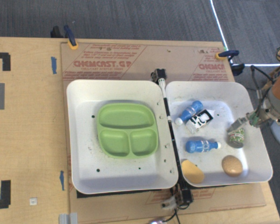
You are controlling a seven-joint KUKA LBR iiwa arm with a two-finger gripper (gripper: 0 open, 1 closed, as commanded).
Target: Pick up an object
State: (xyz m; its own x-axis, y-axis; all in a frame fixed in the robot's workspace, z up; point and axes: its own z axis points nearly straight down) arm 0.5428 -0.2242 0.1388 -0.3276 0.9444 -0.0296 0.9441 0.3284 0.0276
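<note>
Two blue bottles (191, 111) (right bin (256, 106))

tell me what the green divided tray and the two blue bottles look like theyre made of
Green divided tray: likely molded plastic, matte, with soft rounded edges and even colour. Two blue bottles: probably translucent plastic with white caps and a slight sheen, though small in view.

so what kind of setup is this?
Looks like a robot grasping test bench in a lab, not a kitchen. Two white bins sit on a sheet clamped to the bench, small toys such as a blue bottle are scattered in the right bin, and the arm's claw reaches in.
</note>
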